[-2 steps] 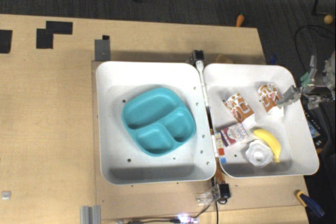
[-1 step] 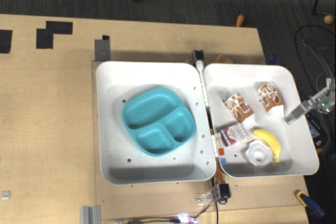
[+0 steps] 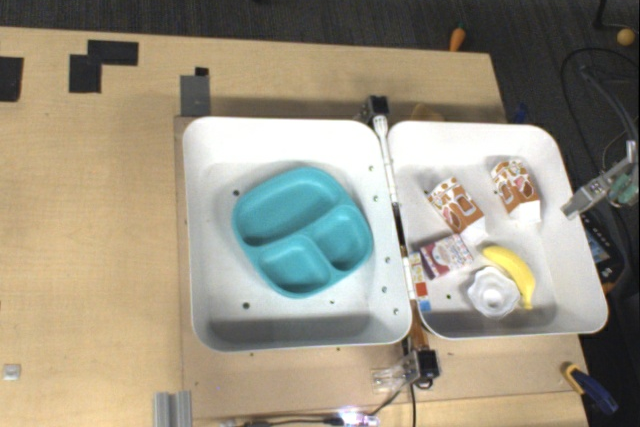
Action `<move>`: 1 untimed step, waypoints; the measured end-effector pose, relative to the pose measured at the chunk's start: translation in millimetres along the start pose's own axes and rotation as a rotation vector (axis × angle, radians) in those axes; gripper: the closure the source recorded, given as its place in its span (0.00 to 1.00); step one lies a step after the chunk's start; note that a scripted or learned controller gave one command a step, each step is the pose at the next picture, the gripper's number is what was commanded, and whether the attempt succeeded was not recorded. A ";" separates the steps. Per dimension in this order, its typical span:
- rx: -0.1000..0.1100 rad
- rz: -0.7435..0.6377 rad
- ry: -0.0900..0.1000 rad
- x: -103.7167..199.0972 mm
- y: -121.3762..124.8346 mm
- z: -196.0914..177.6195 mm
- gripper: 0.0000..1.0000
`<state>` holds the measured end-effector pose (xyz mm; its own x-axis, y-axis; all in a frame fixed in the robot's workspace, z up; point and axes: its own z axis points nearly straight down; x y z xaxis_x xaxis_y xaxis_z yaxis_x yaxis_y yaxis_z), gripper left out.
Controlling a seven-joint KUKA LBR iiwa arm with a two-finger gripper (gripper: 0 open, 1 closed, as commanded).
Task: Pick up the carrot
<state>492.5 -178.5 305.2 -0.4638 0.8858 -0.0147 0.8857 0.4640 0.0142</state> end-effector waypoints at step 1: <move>0.000 0.001 0.000 0.0 -0.1 0.1 0.00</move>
<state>492.4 -178.5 305.0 -0.4631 0.8862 -0.0144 0.8861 0.4632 0.0143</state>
